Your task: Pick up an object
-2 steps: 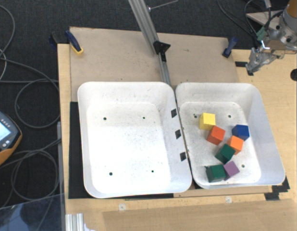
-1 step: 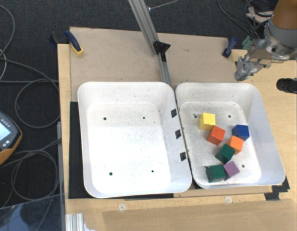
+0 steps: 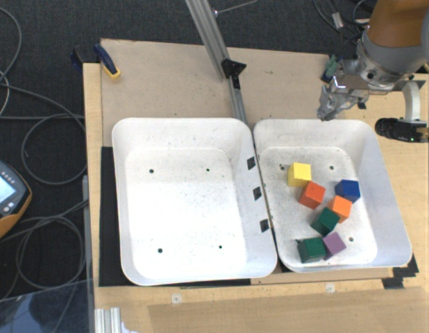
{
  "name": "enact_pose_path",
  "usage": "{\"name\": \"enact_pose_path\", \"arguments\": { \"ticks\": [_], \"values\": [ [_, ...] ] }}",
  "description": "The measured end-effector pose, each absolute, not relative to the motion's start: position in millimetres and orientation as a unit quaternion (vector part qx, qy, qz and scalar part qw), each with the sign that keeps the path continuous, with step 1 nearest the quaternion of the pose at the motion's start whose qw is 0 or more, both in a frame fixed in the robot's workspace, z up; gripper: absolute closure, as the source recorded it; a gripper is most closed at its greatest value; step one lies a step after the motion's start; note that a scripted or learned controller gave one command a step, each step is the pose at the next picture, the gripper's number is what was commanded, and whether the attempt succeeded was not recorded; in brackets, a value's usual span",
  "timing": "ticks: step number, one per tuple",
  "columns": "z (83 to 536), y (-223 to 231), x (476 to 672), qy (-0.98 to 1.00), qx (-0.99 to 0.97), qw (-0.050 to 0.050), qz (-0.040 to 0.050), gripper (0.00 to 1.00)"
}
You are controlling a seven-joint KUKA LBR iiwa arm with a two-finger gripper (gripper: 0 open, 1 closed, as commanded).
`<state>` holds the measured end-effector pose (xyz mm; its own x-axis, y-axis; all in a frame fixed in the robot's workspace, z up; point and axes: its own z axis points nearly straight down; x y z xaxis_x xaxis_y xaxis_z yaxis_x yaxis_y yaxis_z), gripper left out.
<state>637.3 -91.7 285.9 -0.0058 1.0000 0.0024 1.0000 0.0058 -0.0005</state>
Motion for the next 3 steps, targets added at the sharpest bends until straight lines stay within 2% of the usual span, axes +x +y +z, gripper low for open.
{"name": "enact_pose_path", "arguments": {
  "ticks": [1, 2, 3],
  "values": [
    [286, -39, 622.8, -0.709, -0.705, 0.001, -0.0006, 1.0],
    [279, 17, 596.5, -0.709, -0.705, 0.002, -0.0001, 1.0],
    [269, 56, 581.8, -0.709, -0.705, 0.002, 0.0004, 1.0]
  ]
}}
